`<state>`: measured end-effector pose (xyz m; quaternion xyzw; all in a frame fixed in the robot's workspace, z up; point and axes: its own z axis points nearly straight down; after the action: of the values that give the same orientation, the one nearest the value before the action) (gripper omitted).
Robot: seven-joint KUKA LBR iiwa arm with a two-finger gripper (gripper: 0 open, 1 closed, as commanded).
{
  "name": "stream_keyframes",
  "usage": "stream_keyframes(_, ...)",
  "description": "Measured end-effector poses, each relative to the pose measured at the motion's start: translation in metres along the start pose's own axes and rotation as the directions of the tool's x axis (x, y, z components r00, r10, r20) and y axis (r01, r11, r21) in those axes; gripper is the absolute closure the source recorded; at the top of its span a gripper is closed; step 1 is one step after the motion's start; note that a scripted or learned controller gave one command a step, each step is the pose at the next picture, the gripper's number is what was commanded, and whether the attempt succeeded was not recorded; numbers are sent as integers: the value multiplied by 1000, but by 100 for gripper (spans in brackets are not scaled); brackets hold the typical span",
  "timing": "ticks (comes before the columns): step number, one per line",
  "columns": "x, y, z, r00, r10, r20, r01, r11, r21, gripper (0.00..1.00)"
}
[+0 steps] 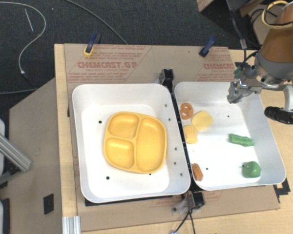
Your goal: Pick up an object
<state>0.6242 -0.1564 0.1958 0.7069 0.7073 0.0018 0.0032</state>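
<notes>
While the gripper [236,92] is seen above the right bin [263,175], its jaw state cannot be told; cardboard [151,60] is laid beneath, dark carpet [136,13] beyond.

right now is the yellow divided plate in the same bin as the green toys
No, the yellow divided plate lies in the left bin, while both green toys lie in the right bin.

A yellow divided plate [136,142] lies in the white left bin [85,111]. The white right bin [219,91] carries an orange pretzel [186,110], a pale yellow lump [202,120], a green pepper [251,169] and a green pod [240,140]. Red lettering marks the tan cardboard [136,62], clipped by blue clamps [92,43].
</notes>
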Motion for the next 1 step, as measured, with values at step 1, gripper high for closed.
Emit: stream_keyframes(1, 0, 2, -31, 1000, 0, -1, 0, 1000, 1, 100)
